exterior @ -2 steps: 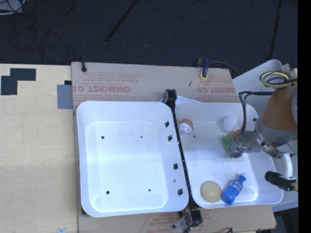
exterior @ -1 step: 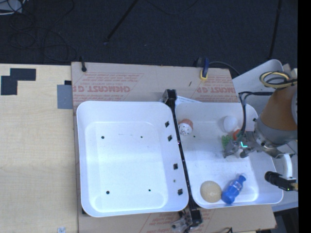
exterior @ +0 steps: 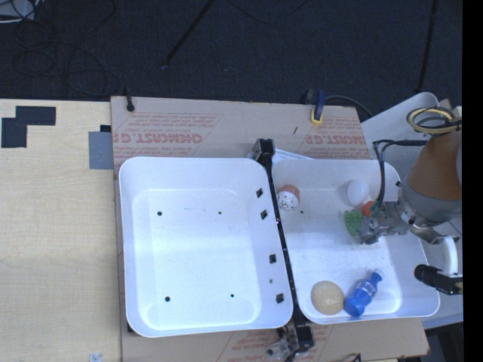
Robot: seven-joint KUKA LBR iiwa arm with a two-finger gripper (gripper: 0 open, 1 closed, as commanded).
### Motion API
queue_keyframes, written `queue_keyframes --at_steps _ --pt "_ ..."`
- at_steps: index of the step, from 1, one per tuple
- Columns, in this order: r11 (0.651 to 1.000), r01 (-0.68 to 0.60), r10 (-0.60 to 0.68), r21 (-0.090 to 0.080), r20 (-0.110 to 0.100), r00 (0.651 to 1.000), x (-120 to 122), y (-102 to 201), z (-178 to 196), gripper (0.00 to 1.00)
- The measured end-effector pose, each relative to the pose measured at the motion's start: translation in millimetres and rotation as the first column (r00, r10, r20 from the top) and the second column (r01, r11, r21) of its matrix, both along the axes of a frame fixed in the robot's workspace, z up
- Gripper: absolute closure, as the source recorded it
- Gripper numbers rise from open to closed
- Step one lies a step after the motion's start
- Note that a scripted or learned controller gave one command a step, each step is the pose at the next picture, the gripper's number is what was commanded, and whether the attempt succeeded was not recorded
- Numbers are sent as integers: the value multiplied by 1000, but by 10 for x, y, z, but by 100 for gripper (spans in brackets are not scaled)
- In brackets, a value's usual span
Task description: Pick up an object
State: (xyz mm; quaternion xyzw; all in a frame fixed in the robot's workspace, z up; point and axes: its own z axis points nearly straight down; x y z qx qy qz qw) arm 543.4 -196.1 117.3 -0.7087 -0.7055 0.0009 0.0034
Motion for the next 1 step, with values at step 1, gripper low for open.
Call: queue_keyframes --at_steps 1 --pt "1000 0 0 0 0 1000 0 -1 -4 0"
